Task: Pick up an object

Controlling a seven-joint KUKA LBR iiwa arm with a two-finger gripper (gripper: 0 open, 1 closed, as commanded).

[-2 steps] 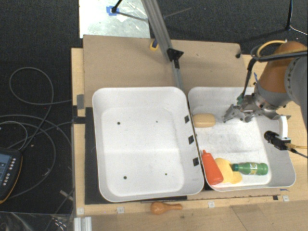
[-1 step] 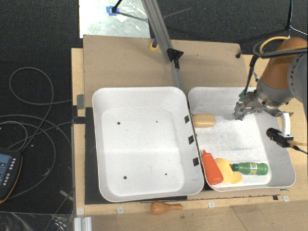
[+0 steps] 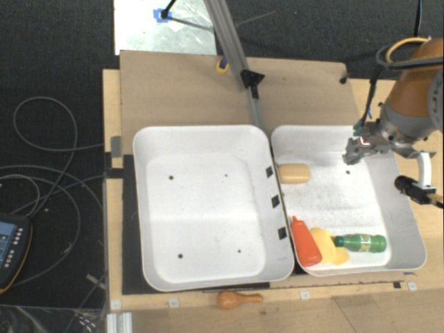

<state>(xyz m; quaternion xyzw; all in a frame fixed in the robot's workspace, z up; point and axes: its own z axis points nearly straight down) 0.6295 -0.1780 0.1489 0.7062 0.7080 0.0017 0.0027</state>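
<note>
The right bin (image 3: 326, 141) holds a tan block (image 3: 294, 173) near its left wall, a red bottle (image 3: 306, 243), a yellow object (image 3: 328, 245) and a green bottle (image 3: 362, 242) along its front. My gripper (image 3: 354, 152) hangs over the bin's back right part, apart from all of these objects. Nothing shows beneath it but bare white bin floor.
The left bin (image 3: 208, 207) lies beside the right one. A tan wooden piece (image 3: 238, 298) rests on the bench in front of the bins. A grey pole (image 3: 229, 33) slants across the back. Cables (image 3: 41, 172) and a handset (image 3: 12, 245) lie on the floor at left.
</note>
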